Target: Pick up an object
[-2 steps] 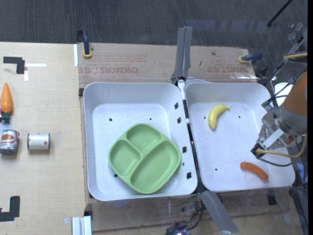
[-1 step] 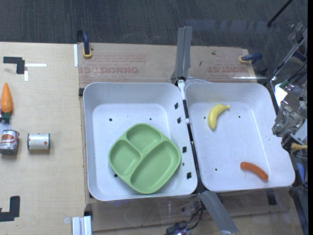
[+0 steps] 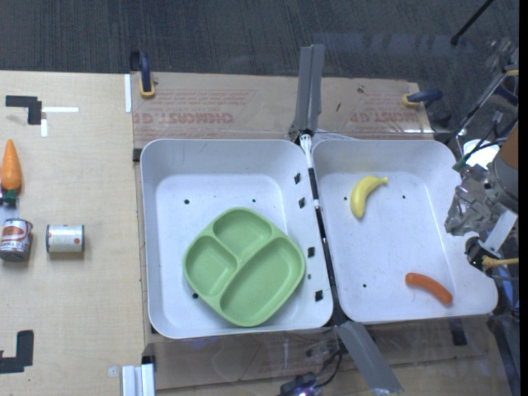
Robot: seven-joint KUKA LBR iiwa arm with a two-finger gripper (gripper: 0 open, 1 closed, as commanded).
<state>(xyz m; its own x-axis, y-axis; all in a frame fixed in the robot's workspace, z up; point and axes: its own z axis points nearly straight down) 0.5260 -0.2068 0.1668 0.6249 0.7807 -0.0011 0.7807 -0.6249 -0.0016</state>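
— Camera view from above: see the gripper (image 3: 477, 221)? It hangs at the far right rim of the right bin (image 3: 375, 148), a grey tangle of metal and cable. Whether it's apart or together I honestly cannot tell from here, and I see nothing in it.

— So what's nearest to it?

— The orange sausage-shaped toy (image 3: 428, 288), lying flat near the bin's front right corner, just below and left of the gripper. Further back sits the yellow banana (image 3: 364, 195), roughly mid-bin toward the rear wall, well apart from the sausage.

— Which would you go for?

— Either looks light, probably smooth plastic, so a bit slippery. I'd pinch across the narrow middle of the body, not the tapered ends. The banana's curve might roll it.

— And the other bin?

— The left bin (image 3: 216, 149) carries a green divided plate (image 3: 244, 266): broad, flat, awkward to pinch except at its rim. Out on the wooden bench (image 3: 74, 320) are a carrot (image 3: 10, 167) and two small cans (image 3: 40, 240).
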